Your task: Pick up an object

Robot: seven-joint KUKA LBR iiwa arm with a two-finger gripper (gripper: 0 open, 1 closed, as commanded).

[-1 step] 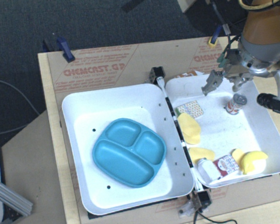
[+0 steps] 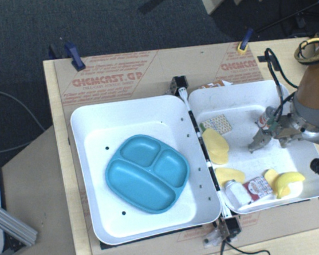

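Note:
The right bin holds several small objects. A pale yellow soft object lies by its left wall, with a speckled flat piece just above it. Another yellow piece sits lower down. A small bottle with a red label lies at the front, next to a yellow lemon-like object. My gripper hangs low over the bare middle-right of this bin, to the right of the pale yellow object. Nothing shows in its grasp.
A blue divided plate lies in the left bin. The arm's orange band and cables cross the right bin's far right side. Clamps sit at the board's back corners.

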